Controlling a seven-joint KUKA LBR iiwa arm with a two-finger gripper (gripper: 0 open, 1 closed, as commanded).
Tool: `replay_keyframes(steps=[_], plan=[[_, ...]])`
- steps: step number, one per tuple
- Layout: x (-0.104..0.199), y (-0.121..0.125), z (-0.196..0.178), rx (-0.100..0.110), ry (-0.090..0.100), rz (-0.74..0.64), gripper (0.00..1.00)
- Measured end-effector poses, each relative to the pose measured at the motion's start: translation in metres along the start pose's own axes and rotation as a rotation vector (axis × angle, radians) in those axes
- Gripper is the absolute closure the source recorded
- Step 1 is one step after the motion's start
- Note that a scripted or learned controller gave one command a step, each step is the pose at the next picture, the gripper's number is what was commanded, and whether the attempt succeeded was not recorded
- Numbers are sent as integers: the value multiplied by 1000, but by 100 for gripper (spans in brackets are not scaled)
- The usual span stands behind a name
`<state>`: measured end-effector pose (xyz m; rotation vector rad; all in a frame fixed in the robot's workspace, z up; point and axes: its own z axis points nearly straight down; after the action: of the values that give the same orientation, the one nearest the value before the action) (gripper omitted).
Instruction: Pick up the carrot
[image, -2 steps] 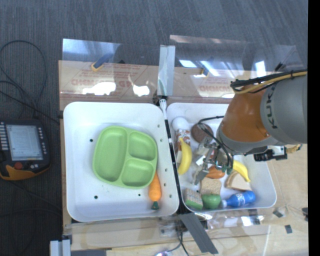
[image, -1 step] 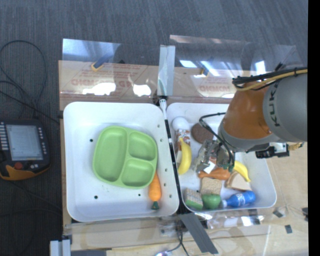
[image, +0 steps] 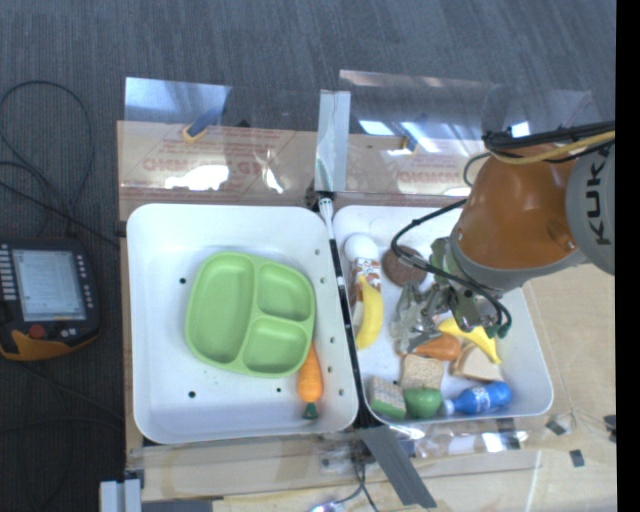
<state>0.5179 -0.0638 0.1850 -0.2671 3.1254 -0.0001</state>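
the carrot (image: 311, 377) is lying in the left bin (image: 160, 300), down in its near right corner, touching the lower right edge of the green divided plate (image: 250, 312) and sitting just beside the wall that splits the two bins; its orange body is pointing up the picture and its green top is pointing toward the near rim. the arm (image: 520, 215) is hanging over the right bin (image: 535, 385) instead, with the gripper (image: 425, 315) dipping among the clutter there, and from where i am standing i cannot tell whether the fingers are parted or closed, or whether anything is caught in them, since the metal parts are blurring into the items below. to do this step well, i am thinking the gripper needs lifting out of the pile, crossing over the divider, and coming down with its fingers set across the carrot's narrow width, not along its length. the tight spot is what is worrying me: the plate is pressing in on one side and the bin wall is close on the other, so there is little room for either finger to slip down. around the gripper, a banana (image: 370, 315) is lying along the divider, a blue bottle (image: 482, 399) and a green round thing (image: 424, 403) are sitting near the front rim, and an orange piece (image: 437, 348) is lying close by, which could be mistaken for the target.
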Motion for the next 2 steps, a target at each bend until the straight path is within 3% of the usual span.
replay_keyframes(steps=[1,2], plan=[[14,65,-12,-2,4,-36,100],[-21,65,-19,-2,3,26,100]])
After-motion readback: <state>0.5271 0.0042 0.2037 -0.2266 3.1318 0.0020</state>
